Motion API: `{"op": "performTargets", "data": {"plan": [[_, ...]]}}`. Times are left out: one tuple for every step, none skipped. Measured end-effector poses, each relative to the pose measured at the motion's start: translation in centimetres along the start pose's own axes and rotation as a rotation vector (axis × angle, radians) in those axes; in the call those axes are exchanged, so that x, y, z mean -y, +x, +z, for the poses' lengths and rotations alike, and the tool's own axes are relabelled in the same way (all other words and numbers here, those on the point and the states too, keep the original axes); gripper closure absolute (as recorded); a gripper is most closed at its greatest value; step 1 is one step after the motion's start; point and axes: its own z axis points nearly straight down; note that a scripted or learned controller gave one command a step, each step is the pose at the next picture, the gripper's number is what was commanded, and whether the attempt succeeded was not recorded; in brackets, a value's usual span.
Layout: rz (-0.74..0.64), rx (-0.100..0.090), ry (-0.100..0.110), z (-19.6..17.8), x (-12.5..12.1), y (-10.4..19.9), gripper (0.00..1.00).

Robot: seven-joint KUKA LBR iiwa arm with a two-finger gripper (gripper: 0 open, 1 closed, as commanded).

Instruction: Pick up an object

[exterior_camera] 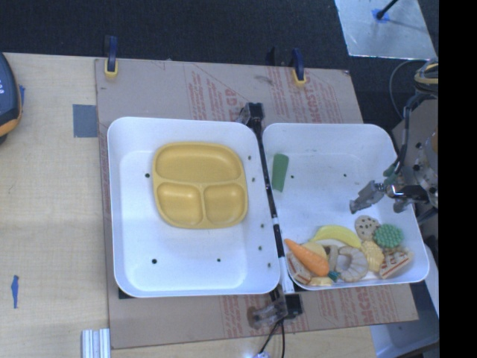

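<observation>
While the arm reaches in from the right edge of the frame, these are the things on show:

Hand: the hand (370, 196) hangs over the right part of the right bin, its grey fingers (364, 200) pointing left and a little down; they look slightly apart, with nothing between them.

Right bin: a shallow white bin (335, 144) fills the middle right of the frame, its upper half mostly bare.

Toy food: a heap lies along the lower edge of the right bin, just below the hand and not touching it. It includes an orange carrot (307, 257) at lower left, a yellow banana (337, 235) above it, a round speckled cookie (365, 227), a green bumpy round piece (388, 236) and a yellow corn cob (372, 256); the other pieces are too small to name.

Green block: a small green oblong (279, 171) lies alone near the left wall of the right bin, well apart from the heap.

Left bin: a second white bin (134, 267) sits just beside the right one, at centre left.

Tray: a yellow divided plate (200, 183) with three compartments rests in the upper part of the left bin.

Counter: a wooden counter (45, 222) carries a brown cardboard sheet (216, 84) under both bins, held by two clamps (111, 58) at its upper edge.
</observation>
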Motion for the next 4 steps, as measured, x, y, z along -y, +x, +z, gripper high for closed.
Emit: {"op": "performTargets", "data": {"plan": [[-0.016, -0.006, 0.007, 5.0, 1.1, 15.3, 0.00], [0.006, 0.003, -0.002, 4.7, 1.0, 9.2, 0.00], [0.003, 0.000, 0.007, 14.2, 1.2, 6.0, 0.00], [0.000, 0.007, -0.012, 14.5, -10.8, -1.9, 0.00]]}}
